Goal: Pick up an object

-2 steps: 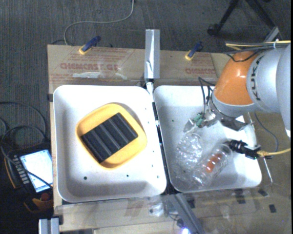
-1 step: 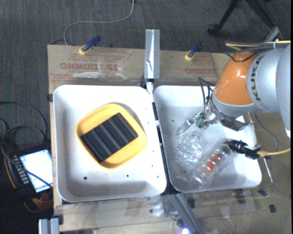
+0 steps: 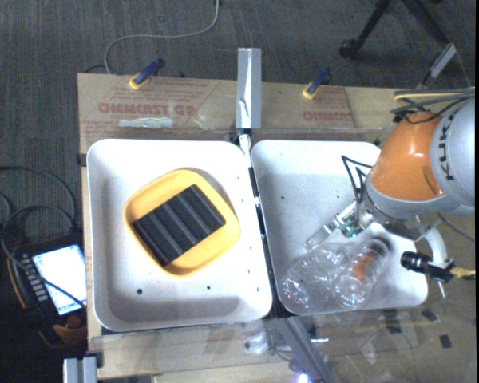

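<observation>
Over on your far left, off the bench, a small lit screen sits on the floor among dark cables. Moving in, you've got the left bin, and in its middle lies a yellow tray with a black ribbed insert, turned at a slant to the bin walls. Behind both bins, two blue-and-yellow clamps pin a sheet of cardboard to the bench, with a metal upright between them. Cross the divider into the right bin: down at the near wall you'll see a clear plastic bottle, crumpled, lying on its side, with something orange-brown showing through it towards its right end. The arm reaches in from the right, orange band uppermost, and the gripper is low over the bottle's upper edge. How wide the tool stands, and whether it has anything, you cannot tell from here.
</observation>
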Motion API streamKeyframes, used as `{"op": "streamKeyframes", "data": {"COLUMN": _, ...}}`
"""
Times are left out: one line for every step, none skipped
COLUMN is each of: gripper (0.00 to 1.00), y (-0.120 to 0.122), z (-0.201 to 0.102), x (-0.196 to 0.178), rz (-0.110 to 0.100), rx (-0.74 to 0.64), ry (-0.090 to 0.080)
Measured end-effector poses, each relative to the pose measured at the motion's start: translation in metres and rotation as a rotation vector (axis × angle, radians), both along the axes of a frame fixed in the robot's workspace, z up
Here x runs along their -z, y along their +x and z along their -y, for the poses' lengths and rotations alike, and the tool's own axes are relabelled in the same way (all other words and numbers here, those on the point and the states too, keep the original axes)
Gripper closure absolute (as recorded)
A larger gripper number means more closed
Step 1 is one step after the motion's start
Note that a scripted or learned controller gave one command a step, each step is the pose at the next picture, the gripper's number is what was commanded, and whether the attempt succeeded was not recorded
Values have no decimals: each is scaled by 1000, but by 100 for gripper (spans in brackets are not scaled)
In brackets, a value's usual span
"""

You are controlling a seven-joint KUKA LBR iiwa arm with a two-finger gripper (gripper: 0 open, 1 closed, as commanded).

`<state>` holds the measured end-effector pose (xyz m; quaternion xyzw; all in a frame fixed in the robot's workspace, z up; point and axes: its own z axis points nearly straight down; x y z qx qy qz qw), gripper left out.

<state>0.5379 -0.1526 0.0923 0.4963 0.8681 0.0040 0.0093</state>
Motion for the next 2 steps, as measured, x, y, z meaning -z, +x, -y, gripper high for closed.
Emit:
{"op": "streamKeyframes", "data": {"gripper": 0, "y": 56, "z": 66, "x": -31, "rz": -18, "rx": 244, "ry": 1}}
{"op": "streamKeyframes", "data": {"gripper": 0, "y": -18, "z": 52, "x": -44, "rz": -21, "rx": 303, "ry": 4}}
